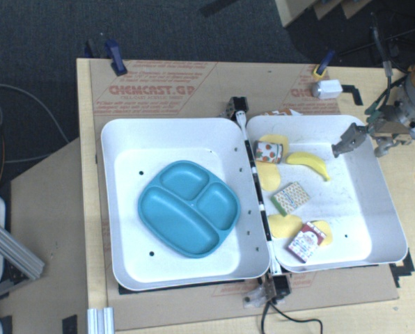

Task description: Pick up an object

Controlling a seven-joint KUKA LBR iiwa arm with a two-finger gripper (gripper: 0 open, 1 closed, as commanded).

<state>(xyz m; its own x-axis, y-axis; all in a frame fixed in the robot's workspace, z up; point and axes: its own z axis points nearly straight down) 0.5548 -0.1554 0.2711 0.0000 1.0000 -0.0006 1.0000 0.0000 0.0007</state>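
**Operator:** Where is your gripper, and what is it doing?

**Observer:** You'll find the gripper [358,142] at the right side of the view, over the far right corner of the right bin [381,207]. One dark finger [348,141] points down and left toward the bin floor. I cannot tell from this angle whether the gripper is open or closed. You can see nothing between its fingers, so it is carrying nothing that shows.

**Operator:** What can I pick from?

**Observer:** Your objects all lie in the right bin, mostly along its left half. Nearest the gripper is a banana [308,163], lying on its side just left of the finger and apart from it. Left of the banana, against the bin's left wall, sits a small yellow and orange toy [269,150], with a pale yellow piece [269,177] just below it. A green checked packet [291,197] lies near the middle. Toward the near edge you have a yellow lump [285,225] and a red and white box [306,243] resting on another yellow item [322,228].

**Operator:** And the other bin?

**Observer:** The left bin [124,152] holds a blue divided plate [187,207], lying flat with three compartments. Both bins sit side by side on the desk [89,117], touching along the middle.
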